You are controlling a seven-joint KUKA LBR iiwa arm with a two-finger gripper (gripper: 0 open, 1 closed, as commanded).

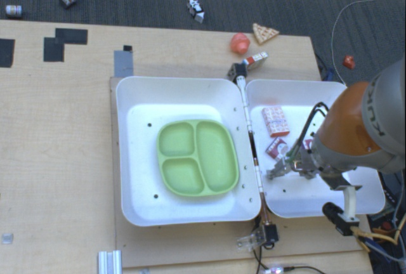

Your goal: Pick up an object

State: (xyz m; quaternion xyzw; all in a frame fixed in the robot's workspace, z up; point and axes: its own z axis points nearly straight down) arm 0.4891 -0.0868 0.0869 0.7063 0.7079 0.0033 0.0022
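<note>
In the right bin (298, 200) lie a pink-and-white patterned packet (275, 119) near the back and a small red-and-white packet (276, 148) below it. My gripper (279, 169) hangs low over the right bin's left part, just in front of the red-and-white packet. The grey arm with its orange band (346, 127) comes in from the right and hides the bin's right side. A green divided plate (197, 157) rests in the left bin (136, 139).
On the bench behind the bins lie a red ball (240, 43), a pizza-slice toy (264, 32) and a small red-and-white tube (257, 59). Black cables (311, 123) loop over the wrist. Small bits litter the dark floor beyond the bench.
</note>
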